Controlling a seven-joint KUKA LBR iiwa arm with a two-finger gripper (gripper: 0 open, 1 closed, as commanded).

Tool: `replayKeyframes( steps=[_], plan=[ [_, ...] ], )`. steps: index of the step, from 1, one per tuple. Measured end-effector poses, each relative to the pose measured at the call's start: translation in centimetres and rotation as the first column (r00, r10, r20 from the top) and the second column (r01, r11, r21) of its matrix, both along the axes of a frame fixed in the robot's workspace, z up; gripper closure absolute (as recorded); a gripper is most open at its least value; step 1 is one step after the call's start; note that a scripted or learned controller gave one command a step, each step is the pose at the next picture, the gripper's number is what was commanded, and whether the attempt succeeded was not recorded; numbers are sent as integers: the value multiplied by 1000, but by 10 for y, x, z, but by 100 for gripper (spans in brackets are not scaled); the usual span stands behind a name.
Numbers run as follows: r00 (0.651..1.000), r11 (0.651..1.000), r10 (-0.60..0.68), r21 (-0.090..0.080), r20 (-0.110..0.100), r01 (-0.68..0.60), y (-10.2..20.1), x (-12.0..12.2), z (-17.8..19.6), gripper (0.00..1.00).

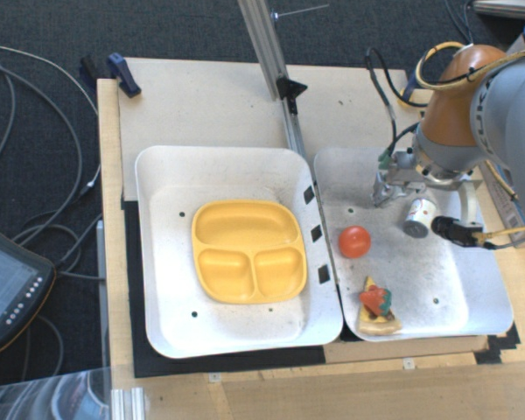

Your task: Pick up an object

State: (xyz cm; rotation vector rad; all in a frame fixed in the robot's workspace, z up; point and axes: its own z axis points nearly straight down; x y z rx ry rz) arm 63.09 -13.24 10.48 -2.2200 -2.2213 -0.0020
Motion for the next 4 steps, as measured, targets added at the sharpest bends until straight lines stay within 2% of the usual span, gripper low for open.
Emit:
replayKeyframes(
  steps=[2, 3, 4],
  plan=[
    [1000, 1000, 1, -4, 9, -1, -14, 8, 119, 100],
    [1000, 1000, 1, -3, 3, -1, -13, 9, 118, 100],
    [1000, 1000, 5, 1, -1, -5, 35, 14, 112, 100]
  ],
)
